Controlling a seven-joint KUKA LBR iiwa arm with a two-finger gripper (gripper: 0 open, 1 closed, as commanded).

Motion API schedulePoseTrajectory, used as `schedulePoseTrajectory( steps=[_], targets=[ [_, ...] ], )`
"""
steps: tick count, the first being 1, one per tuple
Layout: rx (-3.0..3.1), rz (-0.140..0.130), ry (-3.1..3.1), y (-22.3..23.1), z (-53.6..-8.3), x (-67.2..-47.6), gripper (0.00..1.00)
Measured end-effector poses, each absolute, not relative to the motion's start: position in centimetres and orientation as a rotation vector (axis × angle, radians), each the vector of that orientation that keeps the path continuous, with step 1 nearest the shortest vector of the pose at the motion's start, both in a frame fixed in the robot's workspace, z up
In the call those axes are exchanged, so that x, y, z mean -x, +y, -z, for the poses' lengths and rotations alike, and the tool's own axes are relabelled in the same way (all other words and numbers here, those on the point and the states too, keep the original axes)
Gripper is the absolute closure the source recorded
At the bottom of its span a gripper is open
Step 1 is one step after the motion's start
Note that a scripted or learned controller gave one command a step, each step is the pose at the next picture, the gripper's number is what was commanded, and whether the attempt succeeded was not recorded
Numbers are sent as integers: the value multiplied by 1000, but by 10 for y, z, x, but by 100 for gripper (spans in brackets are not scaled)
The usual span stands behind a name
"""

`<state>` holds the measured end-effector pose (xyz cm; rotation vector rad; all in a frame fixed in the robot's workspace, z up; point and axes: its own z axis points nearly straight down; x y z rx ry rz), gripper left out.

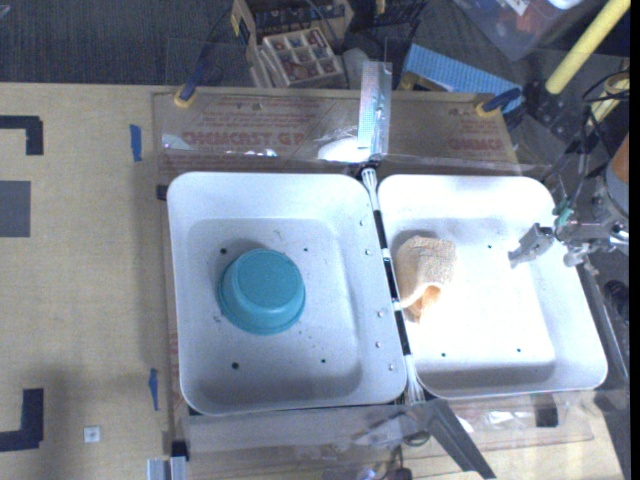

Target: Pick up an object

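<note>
Grey metal fingers of the gripper [528, 246] hang at the right bin's [500, 363] right rim, over bare white floor; whether they stand apart or together cannot be told at this size, and nothing shows between them. The tool looks to be poised at the edge, well apart from anything it might pick.

Nearest to it is a tan rag [425, 268] — a crumpled, soft-looking lump with an orange fold at its lower end, lying against the bin's left wall just beside the divider. Its spot so close to the wall would likely leave little room for a finger on that side, so an approach from the open right side seems the easier one.

Across the divider, a teal bowl [262, 289] sits upside down near the middle of the left bin [195, 218], rim to the floor; judged from that pose, it offers only a smooth dome to pinch.

Behind the bins lies a cardboard sheet [250, 128] with faded red print — too washed out to read.
</note>
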<state>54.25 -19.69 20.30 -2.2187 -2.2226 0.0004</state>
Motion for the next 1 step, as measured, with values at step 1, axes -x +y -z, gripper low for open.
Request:
schedulePoseTrajectory(
  steps=[1],
  targets=[
    [2223,2,-2224,-198,-213,-543,100]
  ],
)
